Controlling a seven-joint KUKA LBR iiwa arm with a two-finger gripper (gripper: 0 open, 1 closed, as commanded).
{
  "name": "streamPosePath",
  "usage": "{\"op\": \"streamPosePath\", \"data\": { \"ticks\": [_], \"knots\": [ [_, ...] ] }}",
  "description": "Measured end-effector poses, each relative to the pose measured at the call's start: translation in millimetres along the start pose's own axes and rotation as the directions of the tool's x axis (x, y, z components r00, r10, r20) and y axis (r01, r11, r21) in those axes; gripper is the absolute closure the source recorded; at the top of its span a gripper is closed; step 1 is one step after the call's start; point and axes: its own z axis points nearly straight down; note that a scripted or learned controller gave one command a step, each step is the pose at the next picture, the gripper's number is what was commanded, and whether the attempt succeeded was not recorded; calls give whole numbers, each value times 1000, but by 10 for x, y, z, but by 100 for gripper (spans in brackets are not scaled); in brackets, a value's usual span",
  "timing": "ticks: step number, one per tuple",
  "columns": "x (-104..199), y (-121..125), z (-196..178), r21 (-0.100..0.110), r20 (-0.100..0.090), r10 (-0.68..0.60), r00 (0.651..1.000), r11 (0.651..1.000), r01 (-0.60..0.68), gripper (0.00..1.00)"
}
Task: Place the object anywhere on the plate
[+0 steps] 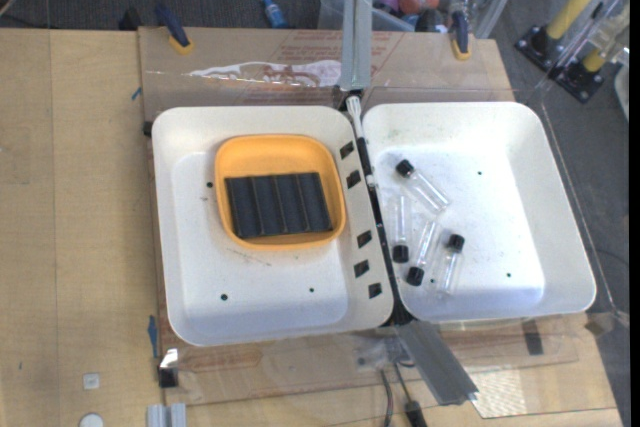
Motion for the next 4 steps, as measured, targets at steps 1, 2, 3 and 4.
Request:
{"op": "streamPosePath", "data": {
  "ticks": [1, 2, 3, 4],
  "knots": [
    [25, 1, -32, -2, 0, -371, 929, 929, 371, 100],
    [22, 11, -30, -2, 1, -581, 814, 814, 581, 100],
    [-35, 51, -30, -2, 2, -763, 647, 647, 763, 100],
    [-36, 45, -30, -2, 4, -940, 340, 340, 940, 100]
  ]
}}
